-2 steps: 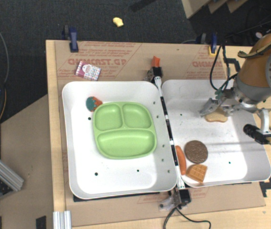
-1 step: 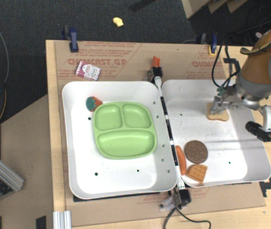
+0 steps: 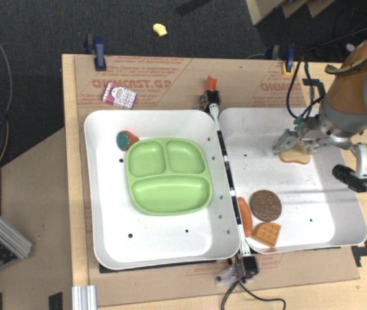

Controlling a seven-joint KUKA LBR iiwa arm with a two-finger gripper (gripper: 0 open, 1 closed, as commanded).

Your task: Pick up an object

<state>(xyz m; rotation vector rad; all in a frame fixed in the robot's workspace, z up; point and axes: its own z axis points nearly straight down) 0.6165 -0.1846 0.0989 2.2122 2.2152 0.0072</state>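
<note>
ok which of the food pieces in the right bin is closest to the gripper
The pale tan piece, right at the gripper. The brown round cookie, orange waffle and carrot all sit far off near the bin's front-left corner.

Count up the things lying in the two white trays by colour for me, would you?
Green: 1, the divided plate
Red and green: 1, the small round toy
Tan: 1, the flat piece by the hand
Brown: 1, the round disc
Orange: 2, the carrot and waffle
Total: 6
</note>
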